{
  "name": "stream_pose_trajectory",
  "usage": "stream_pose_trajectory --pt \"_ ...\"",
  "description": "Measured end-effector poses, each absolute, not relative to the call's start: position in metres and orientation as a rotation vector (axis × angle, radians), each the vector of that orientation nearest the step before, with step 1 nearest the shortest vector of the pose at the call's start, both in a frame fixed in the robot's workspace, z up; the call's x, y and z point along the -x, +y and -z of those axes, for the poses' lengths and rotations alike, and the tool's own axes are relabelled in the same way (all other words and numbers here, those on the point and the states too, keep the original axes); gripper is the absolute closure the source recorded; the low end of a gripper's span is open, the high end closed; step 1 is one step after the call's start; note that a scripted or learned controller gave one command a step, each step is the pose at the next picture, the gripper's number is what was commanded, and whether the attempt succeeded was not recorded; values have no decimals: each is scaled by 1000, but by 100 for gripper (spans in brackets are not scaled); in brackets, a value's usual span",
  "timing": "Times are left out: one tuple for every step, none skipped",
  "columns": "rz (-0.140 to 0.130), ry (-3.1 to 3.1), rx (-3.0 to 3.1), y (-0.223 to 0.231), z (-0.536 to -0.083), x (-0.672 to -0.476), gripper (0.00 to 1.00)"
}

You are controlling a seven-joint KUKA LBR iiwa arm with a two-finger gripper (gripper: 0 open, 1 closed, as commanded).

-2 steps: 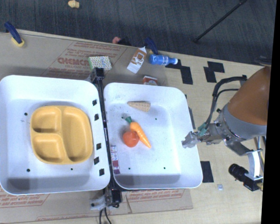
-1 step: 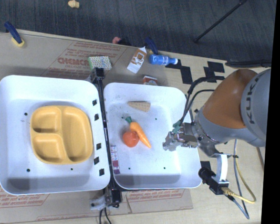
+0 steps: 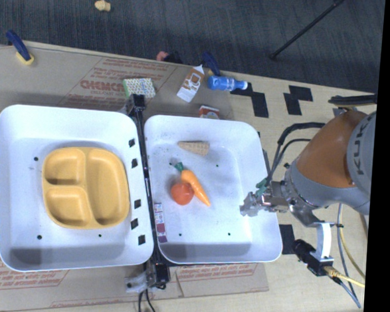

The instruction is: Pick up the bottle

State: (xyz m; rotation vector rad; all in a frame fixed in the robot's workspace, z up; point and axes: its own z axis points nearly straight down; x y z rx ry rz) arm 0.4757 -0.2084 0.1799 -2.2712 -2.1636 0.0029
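So the bottle (image 3: 225, 84) is a small blue one with a lighter cap end, lying on its side on the bench (image 3: 304, 306), past the far rim of the right bin (image 3: 250, 132) and outside both bins. It sits just beside a little white and brown carton (image 3: 191, 84), and a small red and white packet (image 3: 209, 111) lies nearer the bin's rim.

Counting stuff: two white bins side by side. The left bin (image 3: 14, 173) has one yellow divided tray (image 3: 86, 186) with three compartments. The right bin has three things: one tan wedge (image 3: 193, 146) near the far wall, one orange carrot (image 3: 195, 185) with a green top, and one red-orange tomato (image 3: 182, 194) touching the carrot. There's also one small green patterned block (image 3: 139, 87) on the bench behind the left bin.

The gripper (image 3: 253, 206) is down low at the right bin's right edge, well apart from the bottle. Can't tell how it's set from this angle, too small and blurry. One arm, grey with the orange band (image 3: 328, 155) showing big on the right.
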Motion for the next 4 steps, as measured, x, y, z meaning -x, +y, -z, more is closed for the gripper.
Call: stream_pose_trajectory --pt "-4 -2168 2265 -208 -190 -476 100" --pt "-5 -2172 2259 -208 -200 -477 100" --pt "-2 -2009 2415 -206 -202 -477 100" --pt "-3 -1795 2577 -193 -220 -476 100"
